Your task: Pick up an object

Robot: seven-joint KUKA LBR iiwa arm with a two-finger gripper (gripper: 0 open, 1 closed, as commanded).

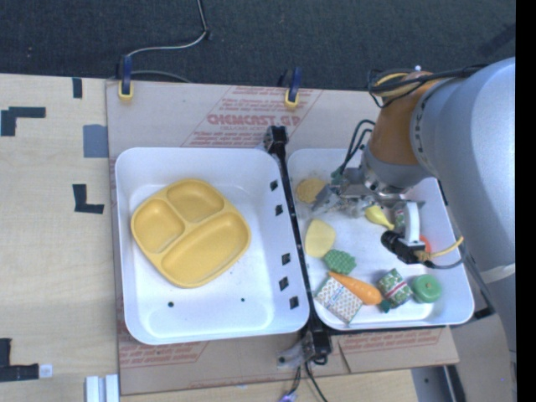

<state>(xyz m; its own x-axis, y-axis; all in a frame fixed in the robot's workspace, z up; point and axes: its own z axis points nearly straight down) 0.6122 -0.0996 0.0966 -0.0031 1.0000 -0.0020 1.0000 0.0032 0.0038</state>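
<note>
Gripper (347, 193) low in right bin (452, 312); finger state cannot be judged. Nearest candidate: yellow piece (309, 190) just left; pale yellow slice (319, 238) just below. Advise centring over one item, clear of divider (289, 224).

Dark carpet (251, 15) beyond wooden bench (50, 249)

Carrot (358, 287): orange, tapered, lying flat on a slant in right bin, front middle; touches the patterned packet.
Patterned packet (339, 299): red-and-white checked, flat, front left corner area.
Green leafy piece (340, 261): dark green, flat, just above the carrot.
Pale yellow slice (319, 238): flat, by the bin's left wall.
Green can (394, 286): on its side.
Green disc (427, 289): flat, front right.
Banana (378, 217): yellow, partly hidden.
</note>
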